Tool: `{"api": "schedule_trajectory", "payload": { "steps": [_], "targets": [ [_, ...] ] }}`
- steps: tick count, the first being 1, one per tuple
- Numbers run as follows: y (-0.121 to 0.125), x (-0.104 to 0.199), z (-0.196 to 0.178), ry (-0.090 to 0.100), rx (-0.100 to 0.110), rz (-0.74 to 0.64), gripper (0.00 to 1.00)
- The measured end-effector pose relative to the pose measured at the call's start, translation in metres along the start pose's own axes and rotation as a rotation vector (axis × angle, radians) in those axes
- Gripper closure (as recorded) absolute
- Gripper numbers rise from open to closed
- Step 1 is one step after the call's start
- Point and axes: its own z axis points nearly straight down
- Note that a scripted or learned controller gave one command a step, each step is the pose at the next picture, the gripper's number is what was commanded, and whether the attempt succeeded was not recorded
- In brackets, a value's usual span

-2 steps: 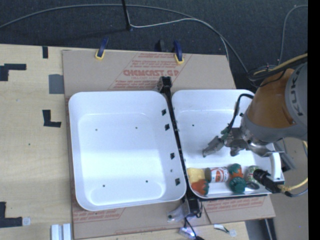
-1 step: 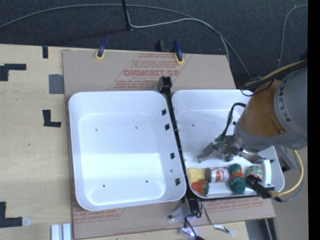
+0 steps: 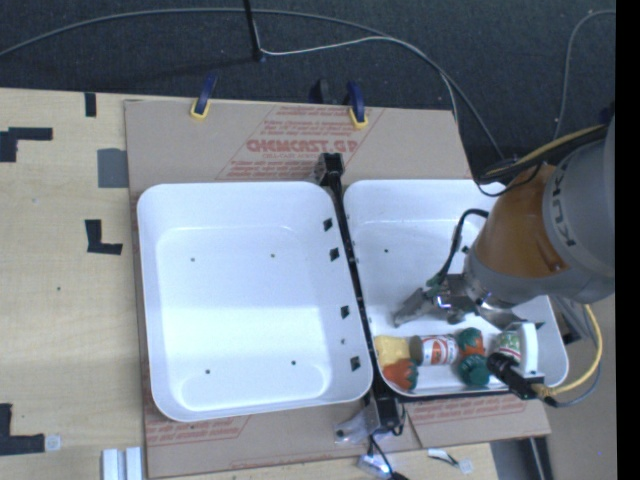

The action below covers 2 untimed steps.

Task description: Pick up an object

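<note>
Bench with two white bins; right bin has objects along near edge. Gripper above them, fingers spread, holding nothing.

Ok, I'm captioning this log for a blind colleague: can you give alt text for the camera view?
A grey arm with an orange band reaches from the right into the right white bin, its gripper low above the bin floor. Small objects cluster along that bin's near edge, including a red-labelled can and a green item. The left white bin sits beside it on cardboard.
</note>
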Motion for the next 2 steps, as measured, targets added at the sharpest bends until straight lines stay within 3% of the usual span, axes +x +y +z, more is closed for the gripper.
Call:
{"api": "schedule_trajectory", "payload": {
  "steps": [1,2],
  "targets": [
    [0.0,-0.001,-0.011,-0.001,-0.001,0.001,1.0],
    [0.001,0.003,-0.053,0.0,-0.002,0.0,1.0]
  ]
}}
